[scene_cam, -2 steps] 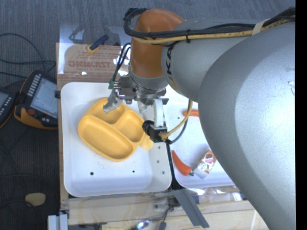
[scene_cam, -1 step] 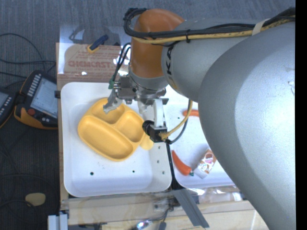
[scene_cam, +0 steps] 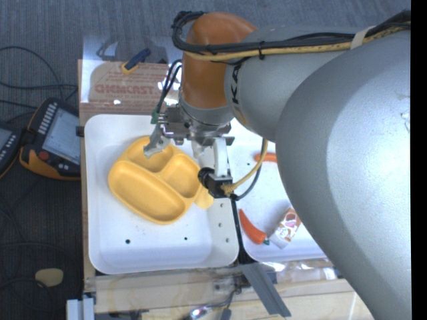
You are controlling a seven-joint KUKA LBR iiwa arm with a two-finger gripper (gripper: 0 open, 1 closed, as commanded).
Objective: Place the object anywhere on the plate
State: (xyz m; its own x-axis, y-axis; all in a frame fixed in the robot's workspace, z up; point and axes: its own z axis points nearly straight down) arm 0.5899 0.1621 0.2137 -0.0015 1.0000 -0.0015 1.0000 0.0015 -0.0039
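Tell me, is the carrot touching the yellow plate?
Apart. The camera view shows the carrot in the right bin, the yellow plate in the left, bin rims between them.

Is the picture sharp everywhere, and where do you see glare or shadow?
Camera view: the yellow divided plate and left bin are sharp; the near arm is large and soft; glare on the orange band; soft shadow beneath the gripper.

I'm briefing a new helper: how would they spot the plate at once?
Find the left white bin of the two on the bench. The plate lies in its upper half, just below the arm's orange band. It is the yellow, divided dish, unlike the orange carrot-like piece in the right bin.
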